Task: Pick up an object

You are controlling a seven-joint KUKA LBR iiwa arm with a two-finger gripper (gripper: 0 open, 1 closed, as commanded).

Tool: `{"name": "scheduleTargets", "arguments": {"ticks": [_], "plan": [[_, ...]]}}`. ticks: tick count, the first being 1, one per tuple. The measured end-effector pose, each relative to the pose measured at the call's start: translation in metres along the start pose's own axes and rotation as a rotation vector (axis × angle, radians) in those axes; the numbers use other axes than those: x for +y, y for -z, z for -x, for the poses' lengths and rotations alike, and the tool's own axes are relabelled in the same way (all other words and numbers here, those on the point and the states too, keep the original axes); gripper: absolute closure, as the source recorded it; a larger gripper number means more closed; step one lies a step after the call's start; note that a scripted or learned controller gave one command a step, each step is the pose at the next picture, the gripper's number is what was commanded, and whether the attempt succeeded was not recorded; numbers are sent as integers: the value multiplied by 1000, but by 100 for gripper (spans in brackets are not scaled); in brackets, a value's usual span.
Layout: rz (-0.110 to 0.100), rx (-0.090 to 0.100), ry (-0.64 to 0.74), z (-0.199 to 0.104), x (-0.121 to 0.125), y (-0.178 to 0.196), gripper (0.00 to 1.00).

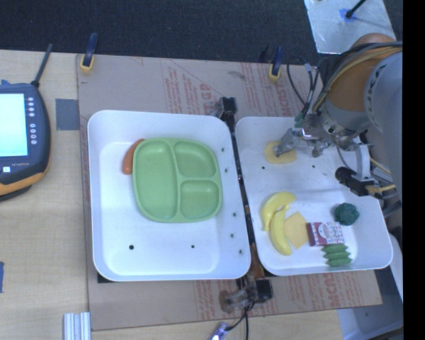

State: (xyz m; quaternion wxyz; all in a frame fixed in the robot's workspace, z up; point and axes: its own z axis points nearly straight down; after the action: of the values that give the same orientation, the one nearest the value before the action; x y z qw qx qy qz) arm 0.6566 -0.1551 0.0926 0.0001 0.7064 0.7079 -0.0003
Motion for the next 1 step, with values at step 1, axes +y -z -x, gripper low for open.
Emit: {"name": "scheduleTargets", "arguments": {"ticks": [1], "plan": [[-1, 1, 1, -9, 0, 68, 0]]}}
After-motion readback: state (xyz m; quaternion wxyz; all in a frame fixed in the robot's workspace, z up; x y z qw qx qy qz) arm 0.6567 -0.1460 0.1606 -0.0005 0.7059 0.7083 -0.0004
